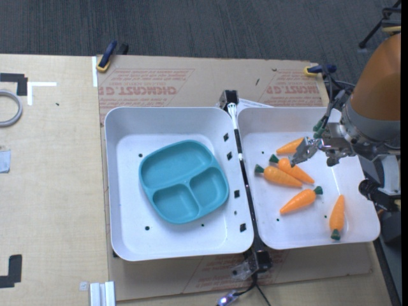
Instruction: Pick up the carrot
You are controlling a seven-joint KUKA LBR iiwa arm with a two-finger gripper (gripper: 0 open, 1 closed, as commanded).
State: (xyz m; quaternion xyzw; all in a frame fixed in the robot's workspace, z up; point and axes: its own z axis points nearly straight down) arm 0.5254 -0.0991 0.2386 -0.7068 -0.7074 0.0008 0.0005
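Grey two-finger gripper (305, 152) low over right shallow white bin (357, 231), tips among five orange plastic carrots (282, 176); nearest carrot just below tips; blue three-compartment plate (183, 181) well left, in left white bin (121, 190).

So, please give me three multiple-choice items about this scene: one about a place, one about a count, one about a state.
1. Where does the blue divided plate lie?
A. in the left bin
B. in the right bin
C. on the cardboard

2. How many carrots are in the right bin?
A. two
B. five
C. eight

3. How does the gripper stand?
A. raised high over the left bin
B. low in the right bin among the carrots
C. resting on the plate

Key: 1 A, the plate sits inside the left bin. 2 B, five orange carrots can be counted there. 3 B, its fingers reach down among the upper carrots, though whether they hold one cannot be told.
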